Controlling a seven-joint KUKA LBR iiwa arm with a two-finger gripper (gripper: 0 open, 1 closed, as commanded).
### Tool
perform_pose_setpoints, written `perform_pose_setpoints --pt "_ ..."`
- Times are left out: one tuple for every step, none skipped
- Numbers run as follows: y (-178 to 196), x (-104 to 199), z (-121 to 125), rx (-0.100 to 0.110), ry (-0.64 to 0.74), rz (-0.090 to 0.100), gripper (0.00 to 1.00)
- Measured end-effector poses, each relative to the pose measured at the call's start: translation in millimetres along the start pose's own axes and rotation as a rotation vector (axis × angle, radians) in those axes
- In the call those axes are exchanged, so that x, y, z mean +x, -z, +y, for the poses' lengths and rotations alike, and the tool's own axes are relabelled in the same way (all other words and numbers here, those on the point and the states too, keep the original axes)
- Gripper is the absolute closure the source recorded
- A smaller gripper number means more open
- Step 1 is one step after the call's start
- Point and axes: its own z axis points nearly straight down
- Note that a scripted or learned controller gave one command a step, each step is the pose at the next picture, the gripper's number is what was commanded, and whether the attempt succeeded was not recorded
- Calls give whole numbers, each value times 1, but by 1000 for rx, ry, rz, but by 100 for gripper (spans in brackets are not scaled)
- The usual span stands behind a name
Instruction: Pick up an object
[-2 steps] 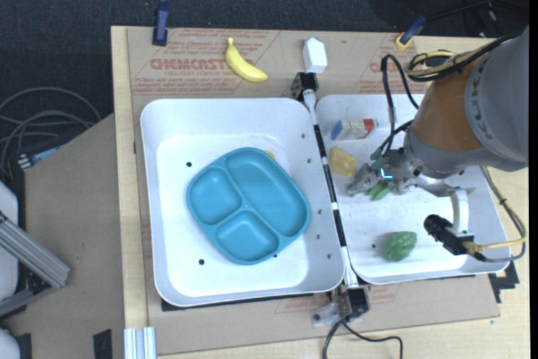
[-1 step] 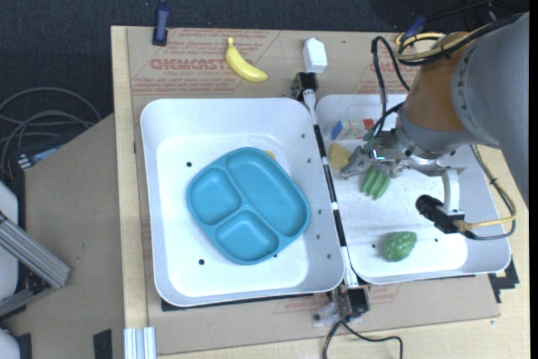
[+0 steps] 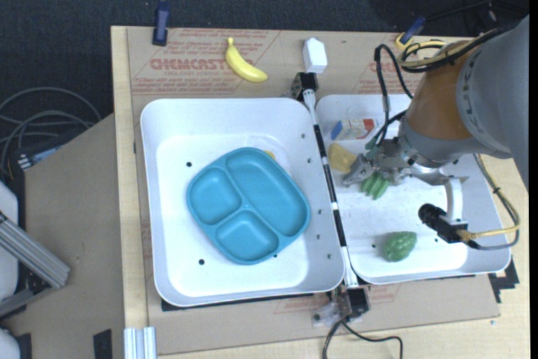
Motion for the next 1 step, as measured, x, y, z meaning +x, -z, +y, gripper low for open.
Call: perform_pose_setpoints --pt "10 0 1 -2 0 -1 100"
